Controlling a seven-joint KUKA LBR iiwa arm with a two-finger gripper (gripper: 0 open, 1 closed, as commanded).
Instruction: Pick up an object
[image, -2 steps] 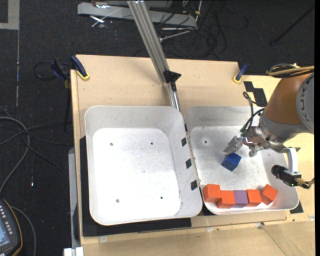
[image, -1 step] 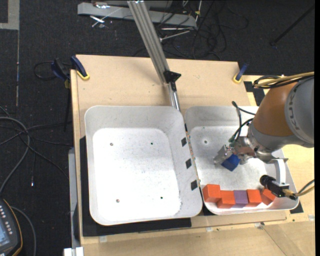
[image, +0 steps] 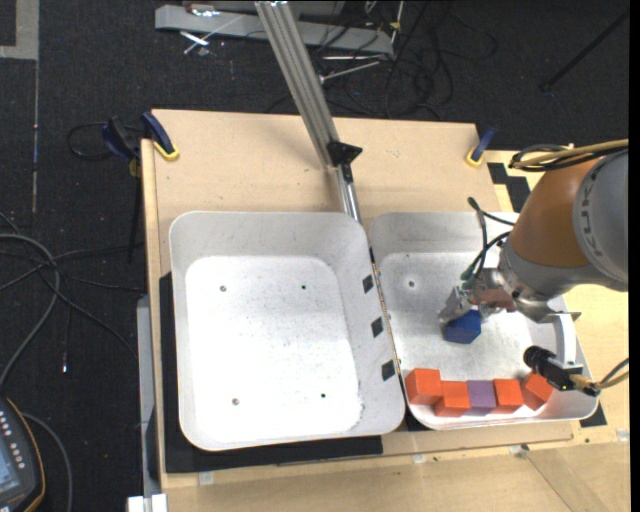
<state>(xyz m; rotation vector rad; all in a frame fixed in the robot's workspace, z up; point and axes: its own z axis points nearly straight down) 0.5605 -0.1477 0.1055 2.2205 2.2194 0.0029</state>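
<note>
orange blocks (image: 428, 386) and a purple block (image: 481, 394) sit in a row along the near edge of the right bin (image: 420, 250), touching each other: orange, orange, purple, orange, orange, left to right. fingers (image: 466, 305) are down inside the right bin, mid-floor, right at the top of a blue block (image: 462, 327). blue block looks tilted, one corner up toward the fingers. can't tell if the fingers are apart or clamped on it; the tips are a small blurry metal cluster against the block and the gap isn't readable. can't tell either whether the block is off the bin floor.

blue block is apart from the row of blocks, toward the far side of it. wrist sits just right of the fingers, with cables looping over it, then the orange band (image: 545, 215) and grey arm (image: 608, 225) running off to the right. left bin (image: 200, 235) sits beside it, rims touching down the middle. both bins rest on the tan bench (image: 260, 160), with a metal pole (image: 300, 80) slanting in from the far side down to the seam between the bins.
</note>
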